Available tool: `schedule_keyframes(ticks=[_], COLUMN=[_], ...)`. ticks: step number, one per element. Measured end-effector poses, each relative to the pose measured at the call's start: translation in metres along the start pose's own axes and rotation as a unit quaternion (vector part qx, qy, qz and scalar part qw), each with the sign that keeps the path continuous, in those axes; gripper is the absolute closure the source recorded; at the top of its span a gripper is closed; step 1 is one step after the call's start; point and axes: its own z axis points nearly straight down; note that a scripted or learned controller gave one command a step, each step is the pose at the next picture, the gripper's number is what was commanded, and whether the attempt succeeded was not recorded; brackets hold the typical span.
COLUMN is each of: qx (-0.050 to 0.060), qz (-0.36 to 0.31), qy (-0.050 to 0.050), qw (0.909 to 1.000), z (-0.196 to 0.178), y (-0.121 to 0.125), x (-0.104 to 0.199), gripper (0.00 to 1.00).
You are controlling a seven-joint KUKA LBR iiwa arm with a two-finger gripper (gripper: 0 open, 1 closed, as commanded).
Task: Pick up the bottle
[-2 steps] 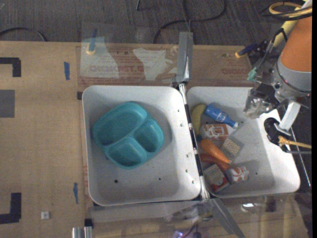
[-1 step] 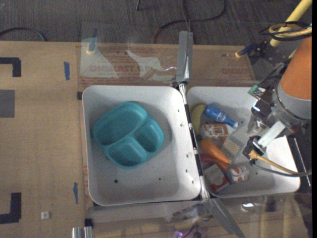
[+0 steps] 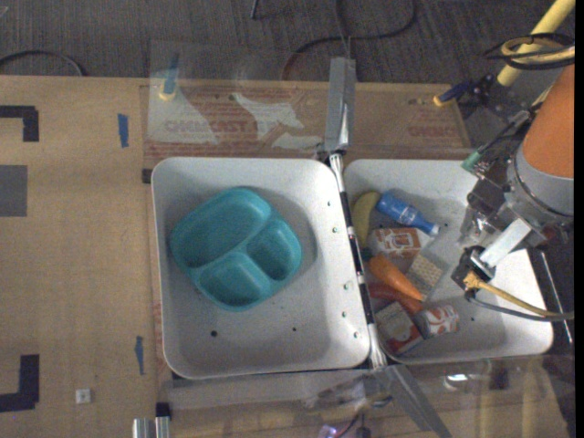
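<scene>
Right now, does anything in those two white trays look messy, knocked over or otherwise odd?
Nothing looks spilled or broken. The right bin is cluttered: the blue bottle lies on its side, crowded against a yellow item, an orange item and small cartons. The left bin holds a teal divided plate sitting flat.

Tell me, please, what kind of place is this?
Probably a robotics lab: an arm reaches over two white bins on a bench, with loose cables on carpet behind.

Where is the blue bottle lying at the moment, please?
In the camera view, the blue bottle lies in the right bin, near its far edge, just right of the yellow banana and above the small carton.
</scene>
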Motion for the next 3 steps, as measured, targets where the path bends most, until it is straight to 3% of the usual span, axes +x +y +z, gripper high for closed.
schedule_keyframes(ticks=[1, 2, 3], qx=[0.000, 0.000, 0.000], qz=[0.002, 0.178, 0.319], qy=[-0.001, 0.001, 0.001], qw=[1.0000, 0.9840, 0.9479], z=[-0.009, 0.026, 0.039], y=[0.001, -0.011, -0.027], x=[-0.001, 0.011, 0.029], gripper=[1.00, 1.00, 1.00])
